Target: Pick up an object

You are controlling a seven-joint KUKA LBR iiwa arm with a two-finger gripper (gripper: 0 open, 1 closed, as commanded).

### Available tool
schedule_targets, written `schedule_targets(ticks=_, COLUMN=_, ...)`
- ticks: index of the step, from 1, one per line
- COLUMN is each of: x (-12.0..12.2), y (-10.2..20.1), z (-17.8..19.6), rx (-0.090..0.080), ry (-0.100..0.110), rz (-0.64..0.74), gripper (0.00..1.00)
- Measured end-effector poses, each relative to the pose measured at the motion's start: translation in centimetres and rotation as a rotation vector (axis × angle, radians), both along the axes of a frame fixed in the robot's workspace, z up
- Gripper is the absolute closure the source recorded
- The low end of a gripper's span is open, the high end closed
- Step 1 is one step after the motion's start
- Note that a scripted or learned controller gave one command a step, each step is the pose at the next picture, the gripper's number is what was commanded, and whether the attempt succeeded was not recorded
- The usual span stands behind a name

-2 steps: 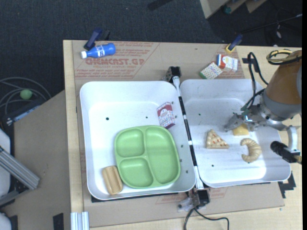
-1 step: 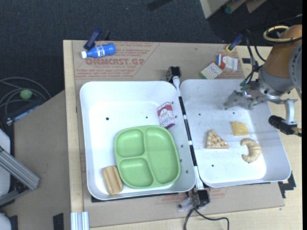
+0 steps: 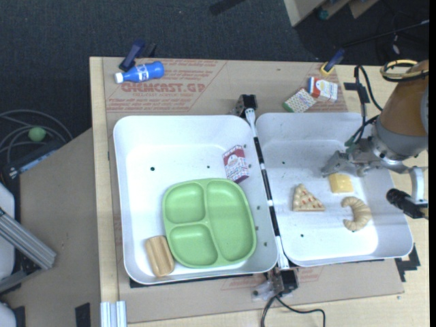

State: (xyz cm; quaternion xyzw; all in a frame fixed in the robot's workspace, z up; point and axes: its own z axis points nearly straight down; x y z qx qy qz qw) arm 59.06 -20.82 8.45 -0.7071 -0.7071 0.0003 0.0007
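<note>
While the grey arm with its orange band (image 3: 403, 107) reaches in from the right edge of the frame, its two-finger gripper (image 3: 338, 163) hangs low over the right white bin (image 3: 300, 131), just above a pale yellow cheese-like block (image 3: 341, 182); whether it is clenched or released cannot be told. A triangular pizza-slice toy (image 3: 307, 199) and a tan croissant (image 3: 356, 213) lie just below. The left white bin (image 3: 136, 148) holds a green divided plastic tray (image 3: 207, 221), a tan bread piece (image 3: 159, 255) and a small red-and-white carton (image 3: 235, 163).

From my end, the right bin (image 3: 381, 244) held a cheese square (image 3: 341, 182), pizza slice (image 3: 307, 199) and croissant (image 3: 356, 212), all flat, close together.
</note>
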Motion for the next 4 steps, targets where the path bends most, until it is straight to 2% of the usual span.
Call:
schedule_targets(ticks=1, x=0.1, y=0.0, z=1.1, rx=-0.001, ry=-0.003, rz=0.0, gripper=1.0)
schedule_targets(ticks=2, x=0.1, y=0.0, z=1.0, rx=-0.001, ry=-0.003, rz=0.0, gripper=0.0)
schedule_targets(ticks=4, x=-8.8, y=-1.1, z=0.0, rx=0.009, ry=0.002, rz=0.004, gripper=0.0)
